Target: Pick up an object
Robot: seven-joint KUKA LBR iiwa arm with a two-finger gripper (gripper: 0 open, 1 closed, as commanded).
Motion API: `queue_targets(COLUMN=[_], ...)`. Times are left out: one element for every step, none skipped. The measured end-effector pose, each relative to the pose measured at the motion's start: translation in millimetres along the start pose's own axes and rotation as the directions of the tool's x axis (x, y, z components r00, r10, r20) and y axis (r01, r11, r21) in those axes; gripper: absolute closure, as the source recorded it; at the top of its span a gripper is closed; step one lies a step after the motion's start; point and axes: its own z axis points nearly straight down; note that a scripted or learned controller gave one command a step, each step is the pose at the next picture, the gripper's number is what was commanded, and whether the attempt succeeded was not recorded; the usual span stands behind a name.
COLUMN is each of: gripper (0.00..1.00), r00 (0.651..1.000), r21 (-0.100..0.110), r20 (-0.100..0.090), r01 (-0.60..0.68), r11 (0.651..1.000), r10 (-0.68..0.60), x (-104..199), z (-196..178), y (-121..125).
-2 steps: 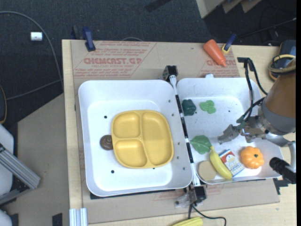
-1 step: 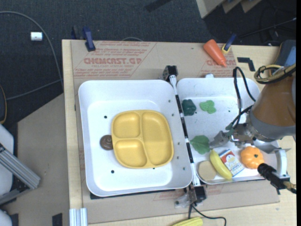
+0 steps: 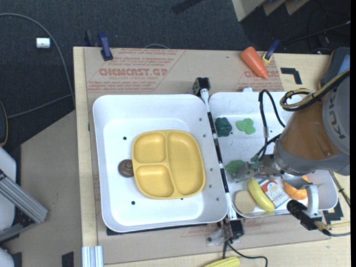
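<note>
Grey arm [image 3: 328, 143] with broad orange band, black cables, partial dark lettering.

A: What colours do you see in the left bin [image 3: 105, 149]?

B: The bin is white. You have a yellow tray [image 3: 167, 163] in it, and a brown disc [image 3: 125, 168] peeking out at its edge.

A: And the right bin [image 3: 233, 102]?

B: White too. You'll find a dark green piece [image 3: 223, 127], a lighter green piece [image 3: 245, 126], a yellow banana [image 3: 259, 193], an orange bit [image 3: 296, 192] and a cream round [image 3: 243, 202].

A: Anything else you can tell me?

B: Your tabletop [image 3: 139, 68] is tan with red lettering, an orange carrot [image 3: 255, 62] lies on it, and the arm [image 3: 311, 132] is grey with an orange band.
</note>
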Motion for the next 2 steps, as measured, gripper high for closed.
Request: queue_targets(gripper=[0.0, 0.0], r00=[1.0, 1.0], r21=[-0.004, 0.002], r20=[-0.001, 0.0], r01=[0.003, 0.001], r11=[1.0, 1.0], r10=[-0.003, -0.001], x=[-19.8, -81.5], z=[5.5, -25.6], y=[1.7, 57.4])
